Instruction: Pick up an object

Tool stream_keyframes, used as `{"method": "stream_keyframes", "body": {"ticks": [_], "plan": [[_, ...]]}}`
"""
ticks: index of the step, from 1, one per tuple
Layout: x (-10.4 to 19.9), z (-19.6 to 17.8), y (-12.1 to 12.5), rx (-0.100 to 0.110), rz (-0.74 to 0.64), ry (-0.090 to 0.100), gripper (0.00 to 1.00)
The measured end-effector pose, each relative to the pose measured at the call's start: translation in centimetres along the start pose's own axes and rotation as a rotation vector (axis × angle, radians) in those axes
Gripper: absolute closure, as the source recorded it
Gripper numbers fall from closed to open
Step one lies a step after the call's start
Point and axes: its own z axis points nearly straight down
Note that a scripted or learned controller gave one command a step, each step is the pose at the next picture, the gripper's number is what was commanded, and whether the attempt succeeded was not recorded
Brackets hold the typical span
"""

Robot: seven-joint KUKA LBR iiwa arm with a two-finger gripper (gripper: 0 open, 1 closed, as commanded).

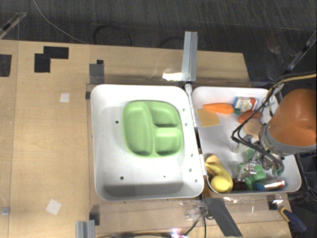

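The right bin (225, 97) holds a jumble of small items: an orange carrot (218, 108), a tan flat piece (208, 118), a small white and blue packet (244, 103), a banana (216, 166) and a yellow lemon (221, 183) at the front left. Green pieces (251, 176) and a white marker with a red end (273, 185) lie at the front right. My gripper (258, 158) hangs low over the green pieces, below the orange wrist band (295, 118). Cables and the wrist hide its fingertips.
The left bin (106, 182) holds a green divided tray (151, 128) lying in its middle. A metal post (190, 56) stands behind the wall between the bins. The wooden bench (44, 148) spreads to the left.
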Motion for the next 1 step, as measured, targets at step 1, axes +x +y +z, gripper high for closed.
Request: {"method": "stream_keyframes", "body": {"ticks": [1], "plan": [[0.32, -0.04, 2.85, -0.001, -0.015, 0.000, 0.00]]}}
